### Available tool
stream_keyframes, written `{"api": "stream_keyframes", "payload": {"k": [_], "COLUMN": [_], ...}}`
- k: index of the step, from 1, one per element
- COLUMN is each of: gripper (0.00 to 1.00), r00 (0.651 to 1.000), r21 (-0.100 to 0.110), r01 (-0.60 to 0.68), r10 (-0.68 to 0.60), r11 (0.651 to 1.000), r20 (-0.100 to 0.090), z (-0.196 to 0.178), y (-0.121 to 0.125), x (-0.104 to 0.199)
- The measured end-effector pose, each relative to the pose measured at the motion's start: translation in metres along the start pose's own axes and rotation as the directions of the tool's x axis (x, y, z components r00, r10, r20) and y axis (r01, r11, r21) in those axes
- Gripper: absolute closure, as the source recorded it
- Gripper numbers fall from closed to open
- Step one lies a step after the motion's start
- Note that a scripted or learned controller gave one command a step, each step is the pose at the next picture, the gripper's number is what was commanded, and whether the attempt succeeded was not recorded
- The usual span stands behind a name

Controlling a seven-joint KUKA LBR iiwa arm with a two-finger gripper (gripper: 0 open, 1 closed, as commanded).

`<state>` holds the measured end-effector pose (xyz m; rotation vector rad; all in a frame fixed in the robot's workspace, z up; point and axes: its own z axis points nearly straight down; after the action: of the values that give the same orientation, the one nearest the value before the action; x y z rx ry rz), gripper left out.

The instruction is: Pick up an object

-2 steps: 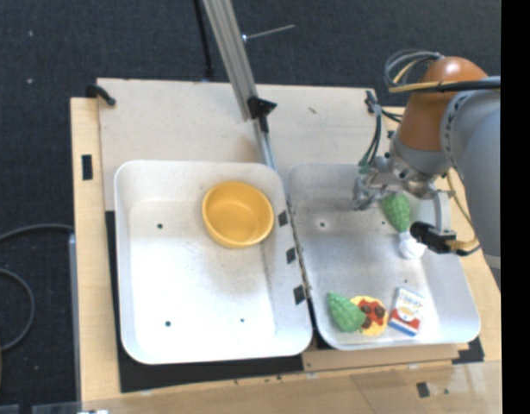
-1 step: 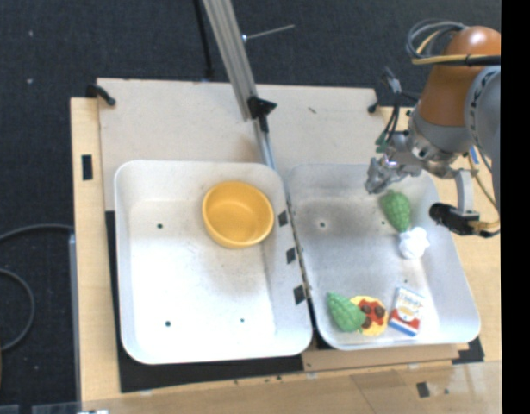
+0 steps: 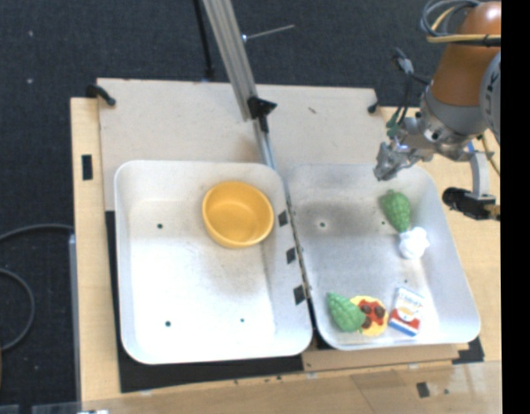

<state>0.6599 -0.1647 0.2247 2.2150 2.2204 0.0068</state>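
My gripper hangs over the far right corner of the right bin, its tip pointing down and left. Just below it lies a green toy vegetable, a short way from the tip and not touching it. A small white object rests right beside that green toy. Near the bin's front edge sit another green toy, a yellow and red toy and a small white, red and blue carton. Nothing shows between the fingers.
A yellow bowl stands in the left bin, toward its far right. A slanted metal pole rises from a clamp behind the bins. A black fitting sticks out by the right bin's right rim.
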Motion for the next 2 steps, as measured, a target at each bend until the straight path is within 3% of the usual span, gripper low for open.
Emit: {"api": "stream_keyframes", "payload": {"k": [1,2], "gripper": [1.00,1.00], "r00": [1.000,1.000], "r21": [-0.002,0.005], "r01": [0.001,0.004], "r10": [-0.001,-0.004], "r11": [1.000,1.000], "r20": [0.001,0.000], "z": [-0.065,-0.066], "y": [0.001,0.008], "x": [-0.002,0.045]}}
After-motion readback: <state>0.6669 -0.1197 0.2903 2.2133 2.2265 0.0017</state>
